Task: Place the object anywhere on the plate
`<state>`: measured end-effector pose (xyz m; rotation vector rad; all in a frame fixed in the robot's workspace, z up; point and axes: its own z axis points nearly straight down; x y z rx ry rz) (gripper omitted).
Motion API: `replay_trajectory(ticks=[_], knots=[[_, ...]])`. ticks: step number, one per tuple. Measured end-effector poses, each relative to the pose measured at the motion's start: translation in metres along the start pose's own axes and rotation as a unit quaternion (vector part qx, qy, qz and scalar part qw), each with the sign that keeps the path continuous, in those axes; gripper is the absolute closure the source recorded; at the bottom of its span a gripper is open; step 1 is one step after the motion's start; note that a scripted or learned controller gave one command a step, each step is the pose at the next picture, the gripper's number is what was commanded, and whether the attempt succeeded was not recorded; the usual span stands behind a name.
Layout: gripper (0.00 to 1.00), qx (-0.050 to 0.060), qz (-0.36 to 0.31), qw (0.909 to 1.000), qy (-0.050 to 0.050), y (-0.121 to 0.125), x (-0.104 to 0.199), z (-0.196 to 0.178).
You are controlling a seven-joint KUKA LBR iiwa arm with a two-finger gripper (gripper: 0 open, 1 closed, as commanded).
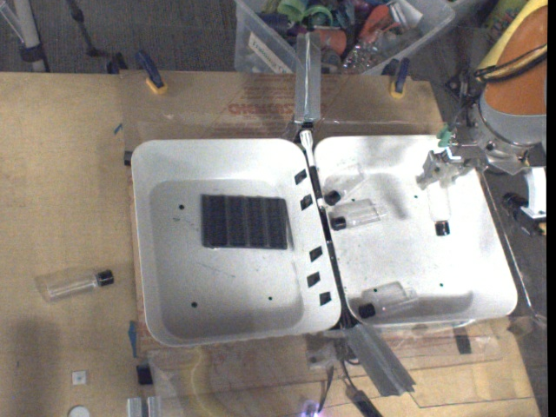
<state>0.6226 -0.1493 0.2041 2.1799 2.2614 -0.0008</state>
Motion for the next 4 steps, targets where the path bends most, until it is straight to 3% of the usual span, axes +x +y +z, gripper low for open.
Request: replay_trajectory(ticks=[1,2,3,4], knots=[[1.0,0.0,0.197,0.9804,0.0,0.023,0.078,0.02],[1.0,0.0,0.2,0.9798,0.0,0.05,0.152,0.02],[1.0,0.002,0.079,0.9969,0.001,0.0,0.235,0.02],[1.0,-0.001,-0.044,0.999,0.001,0.027,0.329,0.025]])
